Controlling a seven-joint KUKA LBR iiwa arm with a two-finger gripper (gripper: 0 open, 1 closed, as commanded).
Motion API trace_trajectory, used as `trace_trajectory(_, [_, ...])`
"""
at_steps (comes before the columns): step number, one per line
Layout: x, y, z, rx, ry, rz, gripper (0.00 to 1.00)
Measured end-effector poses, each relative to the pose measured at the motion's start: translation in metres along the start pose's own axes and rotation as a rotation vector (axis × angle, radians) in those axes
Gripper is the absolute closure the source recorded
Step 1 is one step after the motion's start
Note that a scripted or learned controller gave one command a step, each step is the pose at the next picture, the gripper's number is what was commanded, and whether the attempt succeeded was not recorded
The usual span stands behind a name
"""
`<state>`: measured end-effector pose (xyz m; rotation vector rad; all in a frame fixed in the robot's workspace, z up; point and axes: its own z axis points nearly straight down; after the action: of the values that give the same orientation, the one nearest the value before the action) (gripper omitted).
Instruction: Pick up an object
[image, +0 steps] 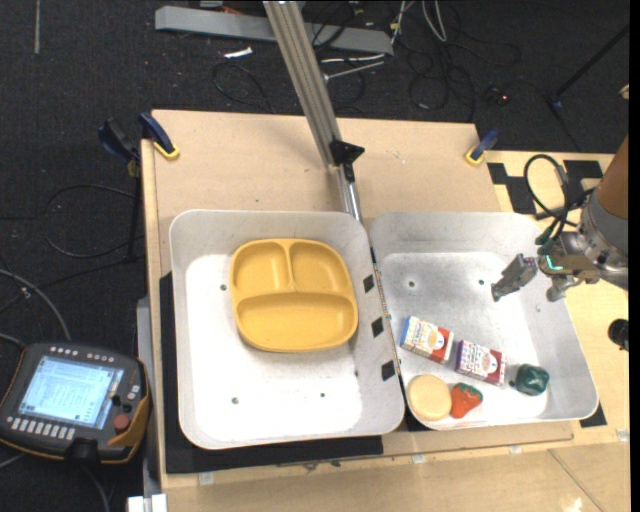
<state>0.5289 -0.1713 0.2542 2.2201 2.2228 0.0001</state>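
Note:
My gripper (533, 280) hangs over the upper right part of the right bin (450, 265), open, with nothing between its fingers. Below it, along the bin's front, lie a small carton with an orange picture (427, 339), a purple-labelled carton (480, 362), a dark green object (530, 379), a red strawberry-like toy (465, 399) and a pale round disc (430, 397). All of these lie apart from the gripper.
The left bin (200, 330) holds a yellow divided plate (294, 294). A metal pole (312, 85) slants down to the seam between the bins. A teach pendant (70, 398) lies off the bench at the lower left. Cables trail by the arm at the right.

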Motion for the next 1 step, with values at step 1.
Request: trace_trajectory(1, [0.0051, -0.0012, 0.0634, 0.007, 0.002, 0.002, 0.00])
